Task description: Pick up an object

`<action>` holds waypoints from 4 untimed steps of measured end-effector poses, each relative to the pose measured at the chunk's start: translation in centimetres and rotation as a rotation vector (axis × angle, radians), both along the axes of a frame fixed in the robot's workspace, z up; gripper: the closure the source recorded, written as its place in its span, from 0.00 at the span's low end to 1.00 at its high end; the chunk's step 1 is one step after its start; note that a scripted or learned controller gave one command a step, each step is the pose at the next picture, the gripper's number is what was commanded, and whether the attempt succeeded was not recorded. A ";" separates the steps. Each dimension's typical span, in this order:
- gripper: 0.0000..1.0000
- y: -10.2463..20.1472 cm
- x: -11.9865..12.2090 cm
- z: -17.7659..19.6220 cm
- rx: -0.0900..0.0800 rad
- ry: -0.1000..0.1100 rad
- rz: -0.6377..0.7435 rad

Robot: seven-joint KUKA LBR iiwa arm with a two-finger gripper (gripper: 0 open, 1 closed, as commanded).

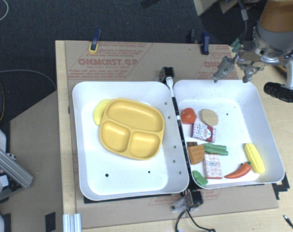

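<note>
Several small toy foods lie in the right bin [262, 110], toward the lower right of the frame, and any of them could be the thing to lift. Nearest the arm are a red tomato [188, 115] and a tan potato-like piece [209, 117], side by side in the middle of the bin. Below them sit a red-and-white packet [203, 132], a green bean [216, 149], a brown waffle piece [196, 153], a second packet [213, 168], a red chilli [238, 170] and a yellow corn cob [254, 157], whose long axis runs down and slightly rightward near the bin's right wall.

Up at the bin's far rim, in the upper right of the frame, hangs the pincer [229, 76], its two fingers spread apart and nothing between them. Every item lies below it in the frame, the tomato and potato piece down and to the left, the corn almost straight down. The likely next move is a reach down-frame into the bin and a descent.

Left of all this, the left bin [83, 129] holds a yellow divided plate [132, 128] on the tabletop [64, 81].
</note>
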State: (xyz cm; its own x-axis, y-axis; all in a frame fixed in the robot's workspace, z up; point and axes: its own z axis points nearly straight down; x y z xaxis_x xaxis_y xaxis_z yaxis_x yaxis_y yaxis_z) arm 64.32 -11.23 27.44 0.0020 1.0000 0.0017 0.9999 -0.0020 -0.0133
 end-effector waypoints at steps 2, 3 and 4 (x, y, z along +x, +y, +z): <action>0.00 0.2 0.9 -3.8 -0.001 -0.008 0.004; 0.00 0.3 0.9 -10.2 -0.001 -0.006 0.002; 0.00 0.8 0.7 -14.6 -0.001 -0.007 0.003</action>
